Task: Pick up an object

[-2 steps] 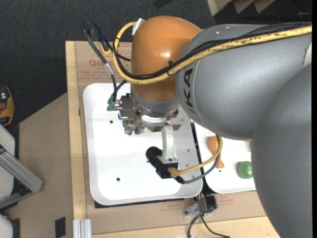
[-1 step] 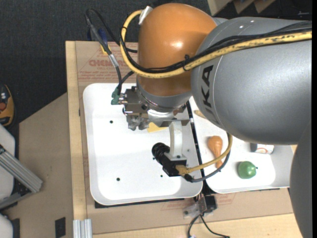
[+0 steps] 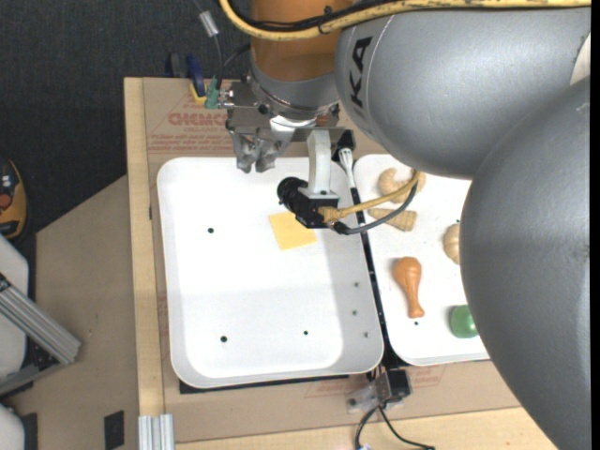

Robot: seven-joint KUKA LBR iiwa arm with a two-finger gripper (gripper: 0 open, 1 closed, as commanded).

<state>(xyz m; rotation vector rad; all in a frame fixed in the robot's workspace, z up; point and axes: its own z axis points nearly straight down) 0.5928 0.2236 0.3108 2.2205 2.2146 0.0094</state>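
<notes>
Item: yellow slice (image 3: 293, 231), flat and roughly square, pale cheese-yellow, lying face-down flat on the floor of the left bin (image 3: 187, 279).

Position: below the hand (image 3: 255, 157) and to its right in the picture, near but apart from it. A black fitting on the arm (image 3: 302, 201) sits just above the slice's upper right corner.

Handling, as judged: likely light, thin and fairly stiff, probably a plastic toy piece. Its low profile gives the fingers little to close on. A grip across two opposite edges looks the best hold, fingers pressed down to the bin floor. The smooth white floor may let it slide away from a closing finger.

Hand: grey, pointing down at the far rim of the left bin. Two short fingertips appear with a narrow gap and nothing between them.

Other stock, right bin (image 3: 422, 345), all right of the hand and lower: a tan drumstick (image 3: 409, 281), a green piece (image 3: 461, 321), pale beige pieces (image 3: 398, 200) near the top.

Support: both bins rest on a brown tabletop (image 3: 141, 251).
</notes>
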